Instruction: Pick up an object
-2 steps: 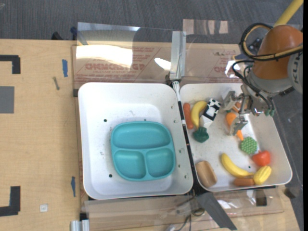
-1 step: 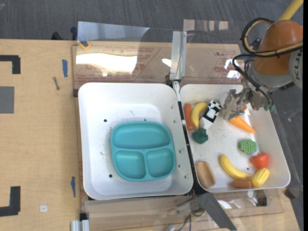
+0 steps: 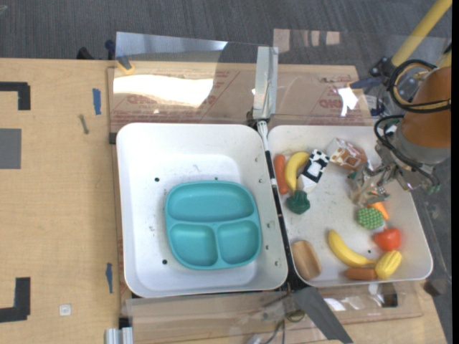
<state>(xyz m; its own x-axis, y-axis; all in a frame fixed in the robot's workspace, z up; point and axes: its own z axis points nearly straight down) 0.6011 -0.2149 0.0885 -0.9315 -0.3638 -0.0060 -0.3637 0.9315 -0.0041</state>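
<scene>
My gripper (image 3: 368, 188) hangs low over the right bin (image 3: 419, 213), near its right side, below the orange band of the arm (image 3: 430, 106). Just under and in front of it lie a green bumpy toy (image 3: 370, 218) and a small orange piece (image 3: 381, 208). A brown and white toy (image 3: 346, 155) lies just behind it to the left. A red tomato (image 3: 388, 239), a long banana (image 3: 347, 249), a yellow toy (image 3: 388, 264) and a sausage (image 3: 358, 272) lie nearer the front. I see nothing held in the gripper.
In the right bin's left part are a short banana (image 3: 295, 169), a carrot (image 3: 280, 174), a black-and-white cube (image 3: 313, 167), a broccoli (image 3: 298, 203) and a bread roll (image 3: 306, 259). The left bin (image 3: 143, 156) holds a teal divided plate (image 3: 212, 223).
</scene>
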